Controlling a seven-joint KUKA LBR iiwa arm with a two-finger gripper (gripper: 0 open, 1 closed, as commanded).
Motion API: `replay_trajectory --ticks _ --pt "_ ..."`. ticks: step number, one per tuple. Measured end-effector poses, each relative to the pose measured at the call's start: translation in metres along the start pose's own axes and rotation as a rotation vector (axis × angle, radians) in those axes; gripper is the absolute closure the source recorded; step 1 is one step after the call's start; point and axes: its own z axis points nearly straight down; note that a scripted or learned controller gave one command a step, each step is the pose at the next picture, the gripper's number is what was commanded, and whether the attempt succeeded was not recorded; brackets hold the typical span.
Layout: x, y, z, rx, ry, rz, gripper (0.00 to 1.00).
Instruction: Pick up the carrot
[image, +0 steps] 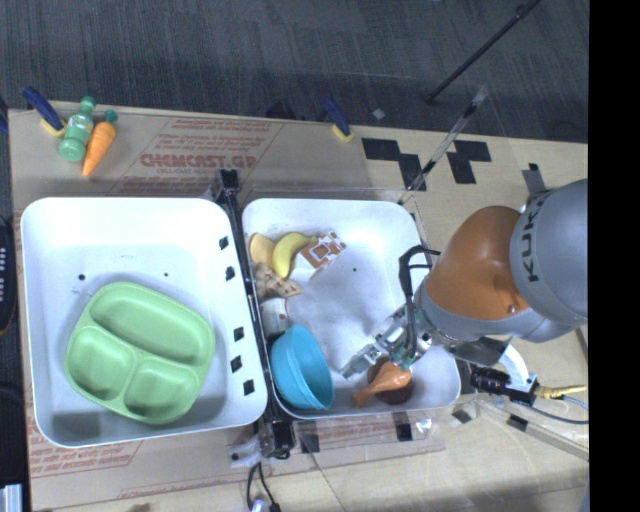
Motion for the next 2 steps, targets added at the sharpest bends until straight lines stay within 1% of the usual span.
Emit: replay_trajectory --ticks 1,2 --pt "-0.0004 0.0012 -0.0101 0.001 0.000 -0.009 1.00" --pt "-0.0003 0.0011 -0.0099 0.002 0.000 -0.010 0.00"
